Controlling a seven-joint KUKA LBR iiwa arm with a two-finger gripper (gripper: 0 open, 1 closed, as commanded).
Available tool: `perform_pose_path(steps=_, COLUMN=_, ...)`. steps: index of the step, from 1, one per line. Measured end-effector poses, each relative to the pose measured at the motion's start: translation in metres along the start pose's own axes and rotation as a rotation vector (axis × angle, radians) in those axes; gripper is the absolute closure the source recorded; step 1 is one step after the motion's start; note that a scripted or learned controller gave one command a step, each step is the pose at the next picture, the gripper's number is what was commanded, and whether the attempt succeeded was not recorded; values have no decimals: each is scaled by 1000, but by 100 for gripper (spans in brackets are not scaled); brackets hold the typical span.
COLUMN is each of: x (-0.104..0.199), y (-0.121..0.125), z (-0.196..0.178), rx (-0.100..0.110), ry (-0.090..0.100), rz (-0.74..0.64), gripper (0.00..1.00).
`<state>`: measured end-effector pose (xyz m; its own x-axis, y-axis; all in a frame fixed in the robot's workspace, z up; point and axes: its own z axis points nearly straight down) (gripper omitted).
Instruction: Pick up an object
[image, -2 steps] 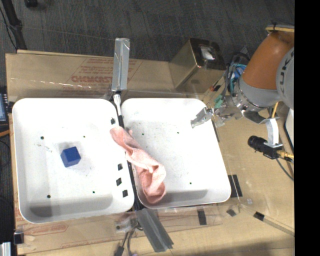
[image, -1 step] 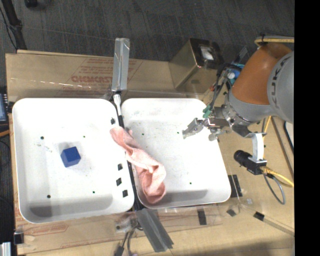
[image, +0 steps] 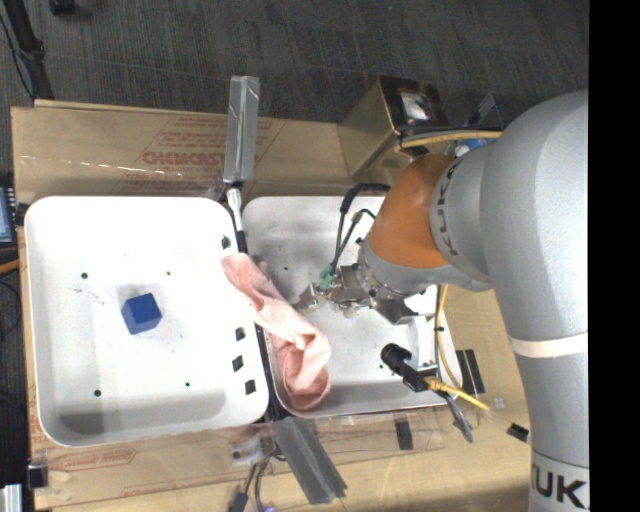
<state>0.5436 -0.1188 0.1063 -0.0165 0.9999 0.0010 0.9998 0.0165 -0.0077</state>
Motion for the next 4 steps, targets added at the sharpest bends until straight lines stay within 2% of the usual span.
perform_pose_path(steps=1, x=21, y=-10, z=14, rx=-5, ry=-1, rz=-292, gripper=0)
perform_pose_path(steps=2, x=-5, y=-33, z=15, rx=-4, ry=0, rz=-277, gripper=0)
perform_pose_path(steps=3, x=19, y=-42, z=0, rx=-2, ry=1, rz=-281, gripper=0)
perform_pose_path(steps=4, x=22, y=-47, z=14, rx=-8, ry=-2, rz=-453, gripper=0)
